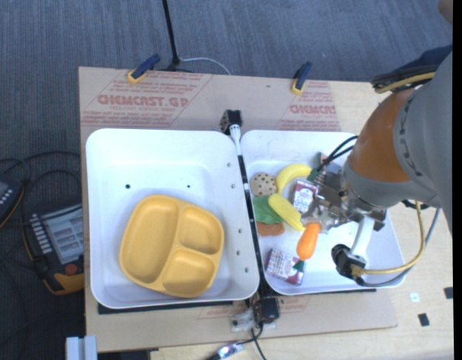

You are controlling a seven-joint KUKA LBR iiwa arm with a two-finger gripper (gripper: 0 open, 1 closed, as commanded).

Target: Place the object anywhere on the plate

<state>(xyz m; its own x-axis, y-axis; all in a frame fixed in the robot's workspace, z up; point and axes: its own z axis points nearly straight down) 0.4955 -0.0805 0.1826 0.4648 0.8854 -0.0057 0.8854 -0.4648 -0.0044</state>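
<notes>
The orange carrot [308,241] lay in the right bin [392,257] among a banana [291,175], a cookie [262,183] and small packets, right at the gripper [319,217], whose grip could not be made out, while the yellow plate [172,244] sat well apart in the left bin [111,171].

Left bin [111,163] had open floor along its back edge and left side; the yellow plate [171,244] filled its front middle, its 3 compartments bare. Right bin [388,265] was crowded at its left half: cookie [262,182], banana [292,174], carrot [308,241], small carton [284,266]. The arm [396,152] covered the right bin's back right corner. The divider rims between the 2 bins [244,201] ran front to back.
</notes>
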